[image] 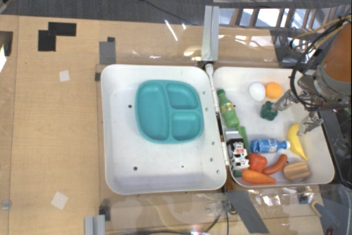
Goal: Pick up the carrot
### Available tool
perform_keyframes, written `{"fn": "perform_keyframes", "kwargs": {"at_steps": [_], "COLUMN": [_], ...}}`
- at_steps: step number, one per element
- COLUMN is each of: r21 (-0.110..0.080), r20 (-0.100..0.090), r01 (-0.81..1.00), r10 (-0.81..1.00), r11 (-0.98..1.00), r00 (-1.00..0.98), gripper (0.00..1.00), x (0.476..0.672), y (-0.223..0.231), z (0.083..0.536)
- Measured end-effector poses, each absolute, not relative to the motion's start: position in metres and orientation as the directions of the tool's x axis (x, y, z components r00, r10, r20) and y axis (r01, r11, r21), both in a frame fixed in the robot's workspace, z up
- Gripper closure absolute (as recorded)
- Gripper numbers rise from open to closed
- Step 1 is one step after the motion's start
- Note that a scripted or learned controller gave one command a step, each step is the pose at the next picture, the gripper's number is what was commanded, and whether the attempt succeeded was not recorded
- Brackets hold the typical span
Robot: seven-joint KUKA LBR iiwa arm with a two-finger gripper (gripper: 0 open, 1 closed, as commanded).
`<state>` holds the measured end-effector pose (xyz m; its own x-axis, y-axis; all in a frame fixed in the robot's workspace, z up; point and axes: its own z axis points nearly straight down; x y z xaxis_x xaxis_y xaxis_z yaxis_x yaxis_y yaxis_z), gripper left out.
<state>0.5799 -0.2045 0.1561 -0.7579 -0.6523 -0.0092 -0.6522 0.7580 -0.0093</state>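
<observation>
Two white bins face you: your carrot (pixel 257 176) lies in the right bin's (pixel 329 176) near corner, gripper (pixel 297 111) spread open above.

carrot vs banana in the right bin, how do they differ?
Colour: the carrot is orange, the banana yellow.
Pose: the carrot lies roughly crosswise along the bin's near edge; the banana runs nearly front to back, curved.
Place: the carrot sits at the near left corner, touching a red toy; the banana lies toward the right wall, close under the gripper.
Shared: both lie flat in the right bin, ungrasped.
</observation>
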Motion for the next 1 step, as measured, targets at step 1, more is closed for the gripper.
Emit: {"fn": "perform_keyframes", "kwargs": {"at_steps": [1], "r21": [-0.008], "r20": [-0.008], "r01": [-0.756], "r10": [-0.756], "r11": [0.655], "r00": [-0.655], "gripper": [0.0], "x": [0.5665], "y": [-0.2037], "z": [0.0883]}}
